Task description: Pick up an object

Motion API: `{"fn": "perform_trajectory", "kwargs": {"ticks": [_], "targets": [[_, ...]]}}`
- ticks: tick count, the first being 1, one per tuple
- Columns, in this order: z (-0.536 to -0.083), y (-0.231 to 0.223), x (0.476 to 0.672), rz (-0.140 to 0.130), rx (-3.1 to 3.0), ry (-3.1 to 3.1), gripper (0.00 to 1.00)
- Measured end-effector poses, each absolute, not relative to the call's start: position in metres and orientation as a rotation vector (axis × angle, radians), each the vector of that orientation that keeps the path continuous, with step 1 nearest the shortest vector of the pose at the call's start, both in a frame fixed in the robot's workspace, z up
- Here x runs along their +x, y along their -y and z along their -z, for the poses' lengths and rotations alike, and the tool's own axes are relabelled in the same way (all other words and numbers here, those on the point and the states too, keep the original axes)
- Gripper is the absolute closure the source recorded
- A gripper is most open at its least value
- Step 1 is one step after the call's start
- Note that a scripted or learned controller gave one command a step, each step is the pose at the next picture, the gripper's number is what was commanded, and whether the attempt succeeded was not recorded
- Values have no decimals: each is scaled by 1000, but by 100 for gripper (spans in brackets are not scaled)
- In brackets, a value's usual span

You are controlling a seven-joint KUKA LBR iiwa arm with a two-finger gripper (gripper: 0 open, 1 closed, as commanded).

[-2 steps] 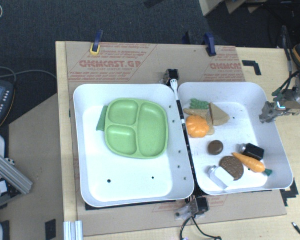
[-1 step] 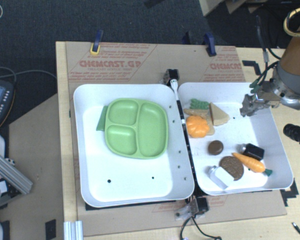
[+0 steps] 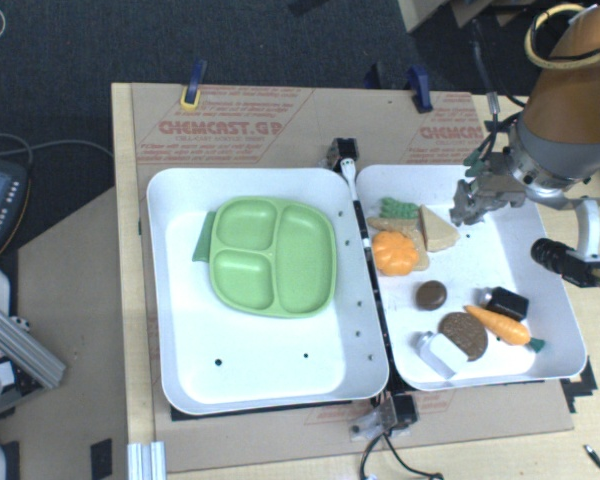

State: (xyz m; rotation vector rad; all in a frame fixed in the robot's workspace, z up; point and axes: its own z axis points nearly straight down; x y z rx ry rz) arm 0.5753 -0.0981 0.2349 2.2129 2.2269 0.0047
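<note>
Bright even overhead light, soft shadows, slightly soft focus

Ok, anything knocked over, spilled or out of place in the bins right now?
Nothing stands out. The green divided plate lies flat in the left bin. The toy food, carrot included, sits loosely piled inside the right bin, none over the rim. The gripper hovers near the cheese wedge.

Toy foods (image 3: 450,293) in right bin (image 3: 555,278)

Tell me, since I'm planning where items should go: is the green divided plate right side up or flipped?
Right side up: the green divided plate shows three hollow compartments facing upward, lying flat in the left bin.
</note>
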Motion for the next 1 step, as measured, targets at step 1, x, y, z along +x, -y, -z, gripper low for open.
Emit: {"fn": "perform_trajectory", "kwargs": {"ticks": [1], "targets": [[-220,41,585,0,2217,-2231,100]]}}
